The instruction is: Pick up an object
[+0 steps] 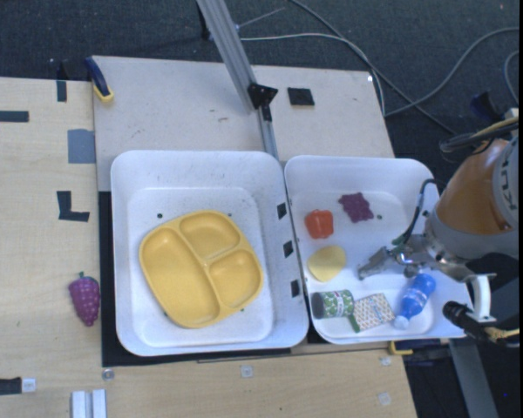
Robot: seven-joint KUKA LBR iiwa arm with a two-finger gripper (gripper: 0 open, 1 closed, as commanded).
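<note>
1. The right bin (pixel 366 171) was a shallow white tray with rounded corners; everything below is placed against it
2. Inside it lay a rounded yellow lemon-like piece (pixel 327 263) near its middle, a glossy orange-red pepper-like piece (pixel 319 224) just above that, and a small knobbly purple piece (pixel 356 205) toward its far wall
3. Along its near wall sat a green can (pixel 333 304) on its side, a flat patterned packet (pixel 373 311) touching it, and a blue plastic bottle (pixel 415 298) with a white cap, tilted
4. The gripper (pixel 373 266) reached in over its right wall, its grey metal fingers (pixel 367 271) spread apart and holding nothing, tips just right of the lemon-like piece and above the packet
5. The bottle lay just beside the gripper body, crowding that side
6. Left of it, the other white bin (pixel 126 177) held a smooth yellow three-compartment plate (pixel 200 266)
7. Far to its left, a bumpy purple grape cluster (pixel 84 298) rested on the wooden bench (pixel 26 233)
</note>
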